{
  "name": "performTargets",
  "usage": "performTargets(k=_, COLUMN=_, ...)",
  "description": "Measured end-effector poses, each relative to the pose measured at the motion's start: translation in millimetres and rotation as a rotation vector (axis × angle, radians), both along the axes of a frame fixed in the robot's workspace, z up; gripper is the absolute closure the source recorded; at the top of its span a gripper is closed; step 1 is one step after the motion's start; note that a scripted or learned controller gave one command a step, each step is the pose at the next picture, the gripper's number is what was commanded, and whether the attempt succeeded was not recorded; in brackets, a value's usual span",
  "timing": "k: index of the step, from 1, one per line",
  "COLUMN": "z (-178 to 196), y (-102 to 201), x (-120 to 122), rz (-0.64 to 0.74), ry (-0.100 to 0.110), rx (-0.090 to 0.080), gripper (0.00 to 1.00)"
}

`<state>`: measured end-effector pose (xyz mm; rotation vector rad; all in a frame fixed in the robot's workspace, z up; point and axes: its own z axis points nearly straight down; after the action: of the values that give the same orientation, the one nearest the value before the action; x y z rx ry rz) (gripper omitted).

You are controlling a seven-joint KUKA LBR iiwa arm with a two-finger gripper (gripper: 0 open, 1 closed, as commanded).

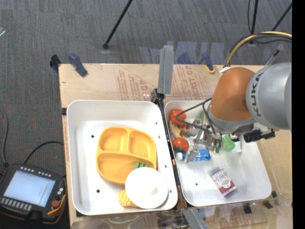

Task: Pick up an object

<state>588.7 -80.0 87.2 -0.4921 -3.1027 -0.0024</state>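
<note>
gripper [198, 144]: centre-right of frame, low inside the right bin [248, 187], among a cluster of small things
fingers: metal parts pointing down-left; too cluttered to see how they stand, cannot tell
blue object [204, 154]: just below the gripper, touching or nearly so; whether it sits between the fingers is unclear
red ball [180, 143]: just left of the gripper, near the bin's left wall
orange-red object [177, 116]: above the red ball, upper left of the right bin
green object [228, 144]: just right of the gripper, partly under the arm
small carton [223, 182]: red and white, lower right of the right bin, apart from the gripper
arm [248, 97]: grey with orange band, covers the bin's upper right
left bin [78, 175]: holds yellow divided tray [121, 151]; white round lid [146, 188] overlaps its lower right corner; yellow ridged piece [123, 199] at the lid's lower left
desk [109, 82]: brown board under both bins
teach pendant [31, 190]: lower left of frame, on the floor
</note>
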Motion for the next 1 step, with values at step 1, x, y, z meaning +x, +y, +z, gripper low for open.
performTargets(k=1, z=1.0, y=-55.4, x=4.4, rz=0.186, ry=-0.002, rx=-0.001, gripper=0.0)
